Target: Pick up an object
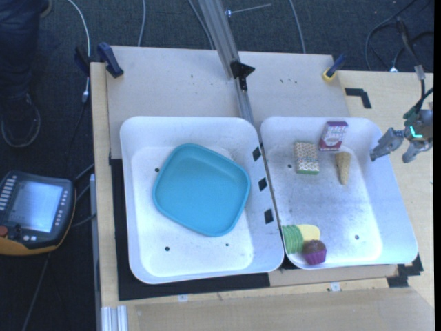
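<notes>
My gripper hangs at the right edge of the view, over the right bin's right rim, open with nothing between its fingers. In the right bin lie a small red and white carton, a tan waffle-like block and a pale yellow cone near the back. At the bin's front left corner sit a green and yellow piece and a purple piece. The carton and cone are the closest to the gripper, to its left.
The left bin holds a large blue square plate. A metal pole slants down to the divider between the bins. Clamps sit at the bench's back corners. A handheld pendant lies off the bench at left.
</notes>
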`<action>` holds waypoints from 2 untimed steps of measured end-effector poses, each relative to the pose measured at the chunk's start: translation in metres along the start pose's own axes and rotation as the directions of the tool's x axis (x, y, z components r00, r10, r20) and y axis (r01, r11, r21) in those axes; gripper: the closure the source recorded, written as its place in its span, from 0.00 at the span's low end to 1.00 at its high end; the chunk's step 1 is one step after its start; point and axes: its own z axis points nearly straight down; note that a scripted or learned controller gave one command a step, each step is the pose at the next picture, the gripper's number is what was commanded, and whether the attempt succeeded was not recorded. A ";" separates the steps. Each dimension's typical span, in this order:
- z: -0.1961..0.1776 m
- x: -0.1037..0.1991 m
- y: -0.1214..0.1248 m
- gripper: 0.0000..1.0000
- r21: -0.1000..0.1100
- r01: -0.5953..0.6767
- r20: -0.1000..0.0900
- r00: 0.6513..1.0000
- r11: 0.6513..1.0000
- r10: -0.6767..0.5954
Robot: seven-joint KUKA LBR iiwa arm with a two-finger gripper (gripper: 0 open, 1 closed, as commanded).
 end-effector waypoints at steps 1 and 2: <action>0.000 0.000 0.000 0.00 0.000 0.000 0.000 1.000 1.000 0.000; 0.062 0.000 -0.003 0.00 0.005 0.000 -0.001 1.000 1.000 0.000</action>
